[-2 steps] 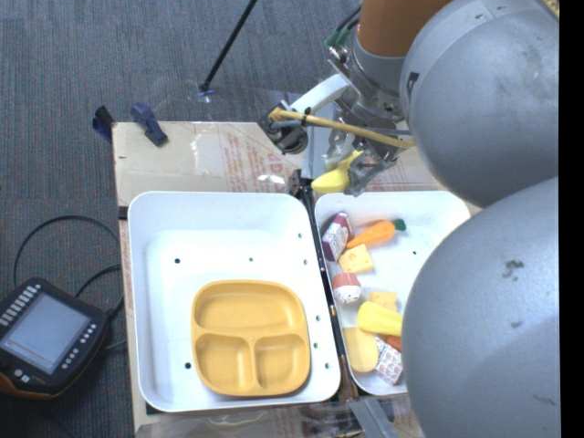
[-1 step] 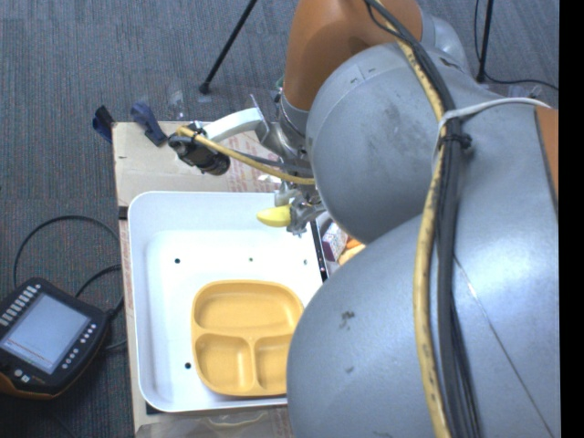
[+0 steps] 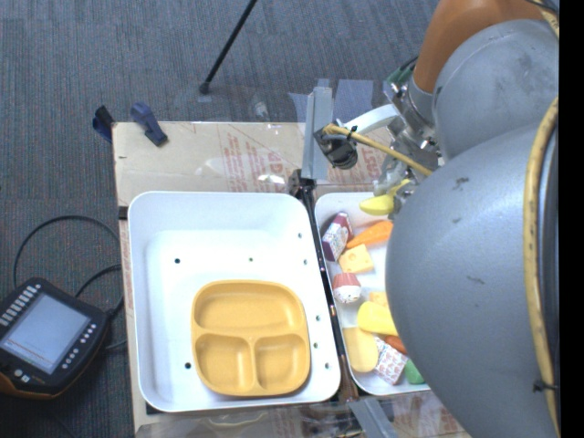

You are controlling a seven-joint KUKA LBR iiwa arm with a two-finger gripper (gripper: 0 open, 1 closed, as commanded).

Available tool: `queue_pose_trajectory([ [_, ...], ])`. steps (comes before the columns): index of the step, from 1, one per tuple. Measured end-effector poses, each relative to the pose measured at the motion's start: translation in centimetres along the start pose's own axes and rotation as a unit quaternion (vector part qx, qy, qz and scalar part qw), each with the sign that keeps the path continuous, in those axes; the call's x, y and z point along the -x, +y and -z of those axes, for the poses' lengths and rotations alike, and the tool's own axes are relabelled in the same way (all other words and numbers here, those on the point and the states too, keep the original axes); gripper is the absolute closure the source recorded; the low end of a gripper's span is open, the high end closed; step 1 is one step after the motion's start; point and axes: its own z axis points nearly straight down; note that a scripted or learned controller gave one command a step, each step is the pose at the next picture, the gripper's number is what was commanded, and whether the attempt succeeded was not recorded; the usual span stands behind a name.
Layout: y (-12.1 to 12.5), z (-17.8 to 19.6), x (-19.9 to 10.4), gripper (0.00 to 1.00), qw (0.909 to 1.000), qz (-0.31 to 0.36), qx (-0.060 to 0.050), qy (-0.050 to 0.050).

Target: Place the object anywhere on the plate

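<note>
The yellow plate [image 3: 251,338] looks like smooth matt plastic. The left bin [image 3: 155,245] is glossy white plastic. The desk [image 3: 219,158] at upper centre looks like clear-filmed cardboard. The arm [image 3: 474,272] has a dull, lightly scuffed grey shell. The floor [image 3: 91,44] is rough grey carpet.

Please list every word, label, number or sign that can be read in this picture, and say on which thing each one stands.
None can be read with certainty.
Red printing on the clear sheet behind the bins: too faint and blurred to read.
Label on the small carton in the right bin: too small to read.
Pattern on the small packet near that bin's front: too blurred to read.
Screen of the handheld pendant on the floor: no legible text.
</note>
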Motion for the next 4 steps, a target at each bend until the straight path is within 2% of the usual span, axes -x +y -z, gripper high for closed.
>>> queue_pose_trajectory([
  [1, -11.1, -2.7, -1.1, 1.00, 0.9997, -0.025, -0.002, -0.001],
  [2, -10.6, -2.6, -1.1, 0.00, 0.9996, -0.028, -0.001, 0.001],
  [3, -10.3, -1.7, -1.1, 1.00, 0.9995, -0.032, 0.000, -0.001],
  [4, -9.9, 4.8, -5.9, 1.00, 0.9999, -0.016, -0.002, 0.003],
])
